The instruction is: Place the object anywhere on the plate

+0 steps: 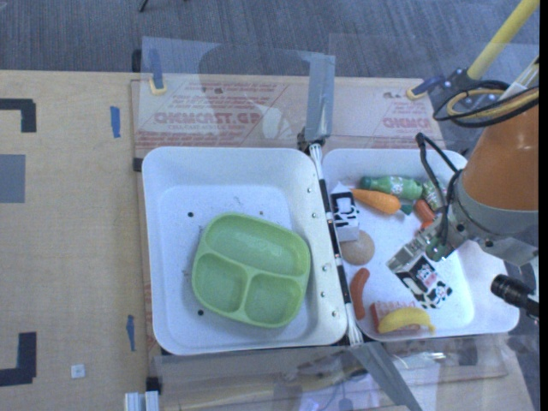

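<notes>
The right bin (492,311) held a green bottle (390,183) and a carrot (377,200) at twelve o'clock, a tan round piece (357,247) and a red sausage (359,290) at nine, a banana (404,319) at six, and a black-and-white carton (426,282) at the centre. Both bins sat on a light wooden bench (68,247) with grey floor (257,7) beyond. The green divided plate (250,269) lay in the left bin (167,187). The gripper (418,253) hung just at the carton's eleven o'clock; whether its fingers were apart could not be told.
</notes>
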Robot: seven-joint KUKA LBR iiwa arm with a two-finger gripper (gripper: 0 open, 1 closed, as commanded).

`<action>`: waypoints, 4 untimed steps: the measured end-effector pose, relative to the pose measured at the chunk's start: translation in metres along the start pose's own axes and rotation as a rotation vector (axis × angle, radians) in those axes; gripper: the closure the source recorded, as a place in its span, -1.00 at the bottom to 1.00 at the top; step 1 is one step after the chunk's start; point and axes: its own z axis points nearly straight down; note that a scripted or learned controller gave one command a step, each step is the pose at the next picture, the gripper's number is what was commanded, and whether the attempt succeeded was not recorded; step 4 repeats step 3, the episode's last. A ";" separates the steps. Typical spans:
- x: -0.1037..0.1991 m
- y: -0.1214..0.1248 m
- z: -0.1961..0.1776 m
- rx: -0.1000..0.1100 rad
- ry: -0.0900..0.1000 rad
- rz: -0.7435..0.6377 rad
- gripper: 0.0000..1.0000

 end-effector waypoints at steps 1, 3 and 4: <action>0.051 0.064 -0.021 -0.003 -0.001 -0.185 1.00; 0.119 0.089 0.001 -0.001 0.002 -0.524 -1.00; 0.119 0.089 0.001 -0.001 0.002 -0.524 -1.00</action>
